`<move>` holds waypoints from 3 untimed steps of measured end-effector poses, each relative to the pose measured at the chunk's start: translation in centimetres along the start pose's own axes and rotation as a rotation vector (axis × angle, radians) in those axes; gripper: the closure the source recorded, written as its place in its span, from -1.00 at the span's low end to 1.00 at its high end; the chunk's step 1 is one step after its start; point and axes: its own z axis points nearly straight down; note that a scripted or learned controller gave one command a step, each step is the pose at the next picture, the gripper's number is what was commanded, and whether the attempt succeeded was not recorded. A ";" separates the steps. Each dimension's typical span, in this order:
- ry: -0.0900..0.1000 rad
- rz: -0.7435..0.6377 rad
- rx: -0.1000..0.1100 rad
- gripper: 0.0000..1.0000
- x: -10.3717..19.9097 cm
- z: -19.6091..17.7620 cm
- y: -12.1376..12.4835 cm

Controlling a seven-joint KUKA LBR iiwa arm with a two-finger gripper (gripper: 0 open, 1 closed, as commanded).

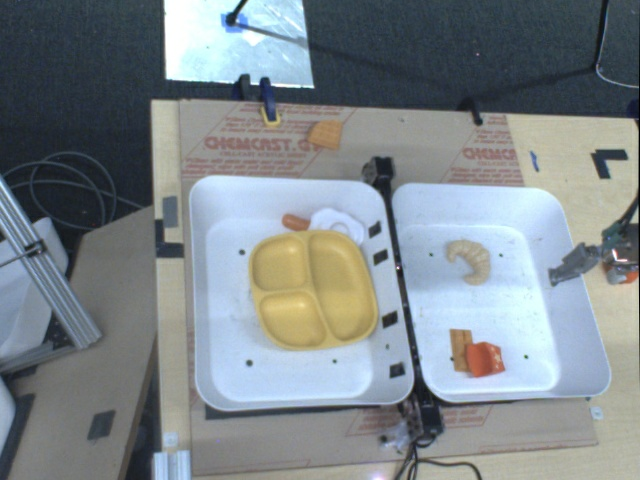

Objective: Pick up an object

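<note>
In the right bin (560, 218) a pale croissant (470, 261) lies near the middle. A red-orange block (485, 359) rests at the bin's front beside a small tan piece (459, 349). The left bin (215, 268) holds a yellow divided plate (312, 290). Behind the plate sit a small orange item (295, 222) and a white item (337, 224). My gripper (572, 267) pokes in from the right edge, over the right bin's right wall, well to the right of the croissant. Most of the arm is cut off by the picture's edge.
A tan block (325, 134) lies on the cardboard sheet (480, 153) behind the bins. Black clips (380, 170) line the seam between the bins. A shiny plate (238, 26) lies on the dark floor at the back; cables (60, 198) lie at the left.
</note>
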 end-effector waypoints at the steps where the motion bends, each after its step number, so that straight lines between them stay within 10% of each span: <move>1: 0.015 -0.013 0.023 -1.00 7.8 7.3 -0.3; 2: 0.012 -0.011 0.019 -1.00 11.4 7.0 -0.3; 3: 0.006 -0.001 0.010 -1.00 6.2 -0.2 -0.1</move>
